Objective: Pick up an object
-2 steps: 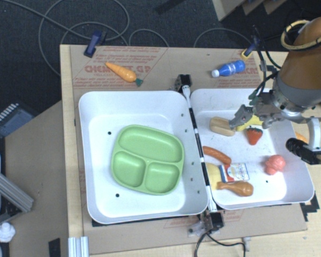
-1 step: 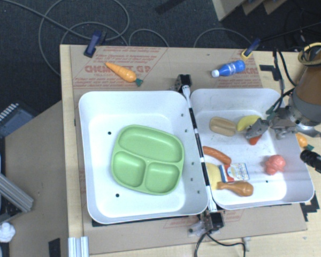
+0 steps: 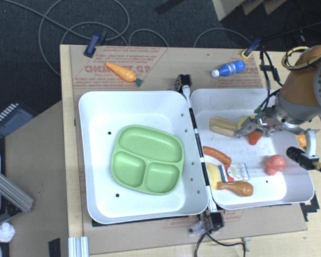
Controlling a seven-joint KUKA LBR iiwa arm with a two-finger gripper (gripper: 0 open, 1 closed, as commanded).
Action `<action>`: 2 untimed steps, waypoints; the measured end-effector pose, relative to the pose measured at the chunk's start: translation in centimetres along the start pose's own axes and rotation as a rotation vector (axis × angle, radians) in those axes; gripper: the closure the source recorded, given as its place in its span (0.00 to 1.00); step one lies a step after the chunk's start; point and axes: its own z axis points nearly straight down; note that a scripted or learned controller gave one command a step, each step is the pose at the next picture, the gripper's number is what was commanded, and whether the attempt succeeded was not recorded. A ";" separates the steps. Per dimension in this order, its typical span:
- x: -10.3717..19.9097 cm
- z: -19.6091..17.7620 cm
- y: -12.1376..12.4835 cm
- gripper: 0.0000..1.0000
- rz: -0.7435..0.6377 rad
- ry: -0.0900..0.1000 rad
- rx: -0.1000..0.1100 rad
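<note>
My gripper [image 3: 250, 127] is low in the right bin [image 3: 297, 189], near its back middle, on the arm that reaches in from the right. A small red-orange piece [image 3: 255, 138] lies just under and in front of it. A tan bread-like piece [image 3: 222, 126] lies just to its left, with a small yellow bit [image 3: 241, 123] between the two. Also in this bin are a sausage [image 3: 216, 155], a pink ball [image 3: 275, 164], a drumstick [image 3: 236, 187], a yellow slice [image 3: 211, 172] and a small carton [image 3: 237, 171].
The left bin [image 3: 96, 122] holds a green divided plate [image 3: 147, 159]. Behind the bins on the bench lie a toy carrot [image 3: 123, 72] and a blue bottle [image 3: 229, 69]. A small orange item [image 3: 301, 141] sits by the arm at the right bin's wall.
</note>
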 end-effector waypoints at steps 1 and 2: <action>0.0 -1.1 0.1 1.00 0.000 -0.002 -0.005; 12.0 -10.2 -2.2 1.00 -0.003 0.002 -0.003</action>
